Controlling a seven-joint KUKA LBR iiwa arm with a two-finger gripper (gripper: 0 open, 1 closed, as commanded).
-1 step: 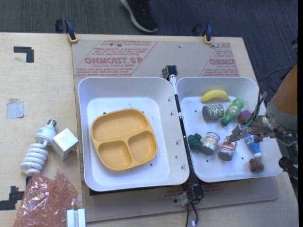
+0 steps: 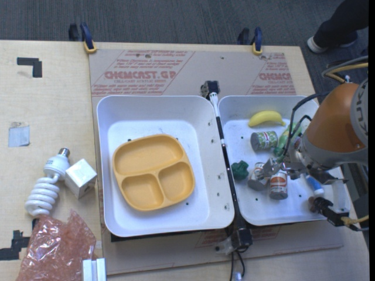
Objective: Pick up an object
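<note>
The right bin (image 2: 246,206) holds a yellow banana (image 2: 266,118), a green-labelled can (image 2: 264,140) lying on its side, a dark green lump (image 2: 239,169), a small can (image 2: 258,170), a grey piece (image 2: 256,184) and a red-labelled can (image 2: 279,185) standing upright. My gripper (image 2: 274,170) is low in this bin, right among the small can, the grey piece and the red-labelled can. The arm's orange band (image 2: 334,124) hides part of the bin's right side and a green item (image 2: 285,138). Nothing is visibly lifted.
The left bin (image 2: 111,122) holds a yellow divided plate (image 2: 153,171). On the bench to the left lie a spiral light bulb (image 2: 47,183), a white cube (image 2: 81,176) and a pink plastic bag (image 2: 55,247). A blue item (image 2: 314,185) lies near the right bin's right wall.
</note>
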